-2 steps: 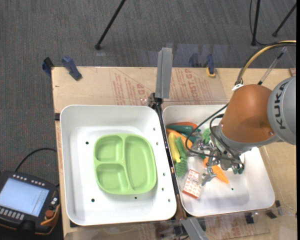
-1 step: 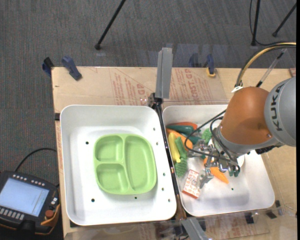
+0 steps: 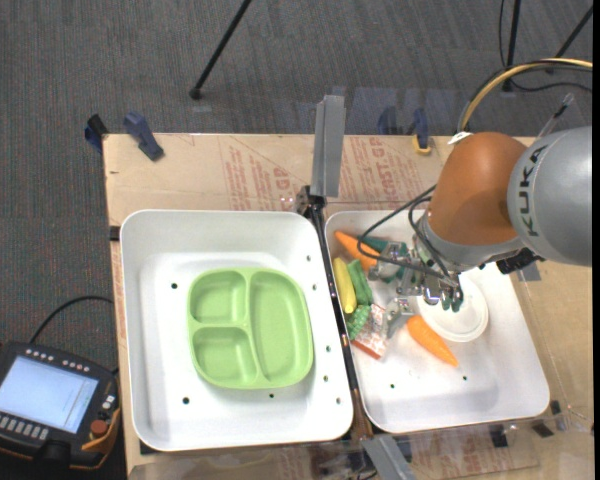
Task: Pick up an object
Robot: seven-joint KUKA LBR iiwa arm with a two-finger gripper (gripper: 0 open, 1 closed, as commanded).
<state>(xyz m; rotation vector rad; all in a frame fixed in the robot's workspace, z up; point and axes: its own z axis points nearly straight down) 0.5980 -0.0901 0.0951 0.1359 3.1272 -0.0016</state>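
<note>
The gripper [image 3: 423,286] hangs low inside the right bin [image 3: 510,393], and its fingers are lost in a tangle of metal and cable, so I cannot tell whether they are spread or closed, nor whether anything sits between them.

The right bin holds a small heap of toy food. Just left of the gripper lie a yellow corn cob [image 3: 344,284] and a green vegetable [image 3: 360,282], side by side along the bin's left wall. Above and left of the gripper is an orange carrot [image 3: 351,244], partly under the wrist. Below and left of it lies a red and white packet [image 3: 373,330]. Below and right of it a second carrot [image 3: 432,340] lies slantwise, touching or just beside a white round lid [image 3: 462,320] that sits right of the gripper.

The left bin [image 3: 160,258], well apart from the gripper on its left, holds 1 thing: a light green divided plate [image 3: 250,326] with 3 compartments, lying flat near the middle, with nothing in any compartment.
</note>
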